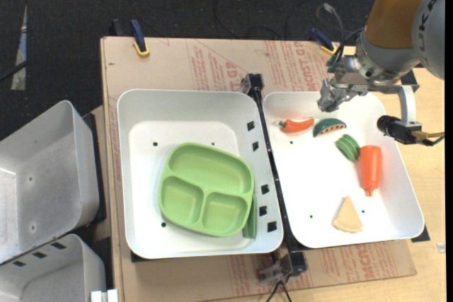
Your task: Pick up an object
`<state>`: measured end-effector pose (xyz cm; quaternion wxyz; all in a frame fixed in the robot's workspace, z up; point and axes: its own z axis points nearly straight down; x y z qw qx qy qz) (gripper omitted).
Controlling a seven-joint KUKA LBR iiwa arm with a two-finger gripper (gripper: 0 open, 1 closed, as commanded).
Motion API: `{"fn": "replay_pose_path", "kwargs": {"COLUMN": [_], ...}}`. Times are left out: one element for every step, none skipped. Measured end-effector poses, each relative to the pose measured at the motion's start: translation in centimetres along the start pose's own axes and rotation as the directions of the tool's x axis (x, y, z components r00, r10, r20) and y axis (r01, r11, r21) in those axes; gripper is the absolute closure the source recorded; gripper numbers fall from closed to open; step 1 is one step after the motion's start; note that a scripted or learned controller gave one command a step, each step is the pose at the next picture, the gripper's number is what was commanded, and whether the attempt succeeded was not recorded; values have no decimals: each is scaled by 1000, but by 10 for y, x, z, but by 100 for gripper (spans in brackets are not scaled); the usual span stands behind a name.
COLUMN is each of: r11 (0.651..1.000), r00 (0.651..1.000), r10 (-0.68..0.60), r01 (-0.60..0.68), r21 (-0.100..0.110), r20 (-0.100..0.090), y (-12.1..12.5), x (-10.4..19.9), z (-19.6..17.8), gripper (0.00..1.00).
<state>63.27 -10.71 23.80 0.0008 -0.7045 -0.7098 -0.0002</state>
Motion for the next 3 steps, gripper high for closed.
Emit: {"fn": "replay_pose_path", "kwargs": {"r11": [1000, 1000, 1000], "r00": [1000, 1000, 1000], "r10": [0, -1, -1], "r01": [0, 1, 1], "r21": [1, -1, 2], "r20": [0, -1, -1], "y": [-16, -19, -29], "x": [59, 106, 162], "z": [6, -1, 11], "gripper": [100, 100, 100]}}
